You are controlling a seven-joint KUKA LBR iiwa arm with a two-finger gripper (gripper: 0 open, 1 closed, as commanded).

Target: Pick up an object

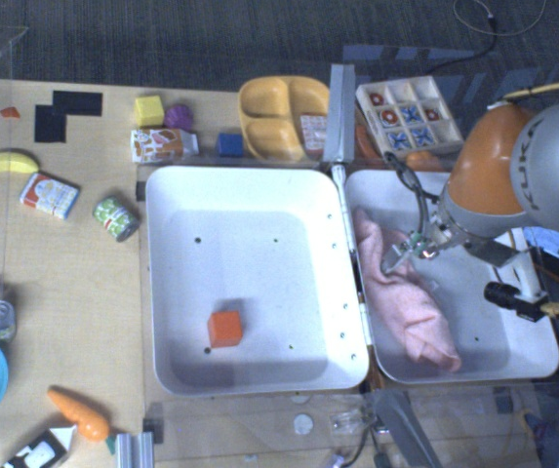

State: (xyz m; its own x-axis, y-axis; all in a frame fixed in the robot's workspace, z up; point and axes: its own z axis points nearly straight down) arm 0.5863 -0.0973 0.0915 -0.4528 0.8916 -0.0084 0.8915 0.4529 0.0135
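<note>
Table clutter, far left of frame: a banana (1,167), a small carton (49,195), a green can (116,217) and a toy carrot (80,414) lie on the table (64,330), well apart from both bins.
Left bin (250,188): holds one orange block (225,329), low and left of centre in the bin, nothing touching it.
Upper middle of frame: a yellow divided dish (277,115) and a tic-tac-toe board (411,113) sit beyond the bins.
Right bin (523,354): a pink cloth (411,305) lies crumpled along its left side, running from near the top wall down toward the lower edge.
Claw (406,253): right of centre, low over the upper part of the pink cloth, seemingly at or just touching the fabric; I cannot tell from here whether it is spread or pressed together.
Arm (499,169): reaches in from the right, orange band above the claw.
Step in hand: looks like the approach or the grasp on the cloth; nothing is visibly pinched yet.
Next move calls for: a firm close on a fold of cloth, then a straight lift; soft fabric may slip or only partly gather.
</note>
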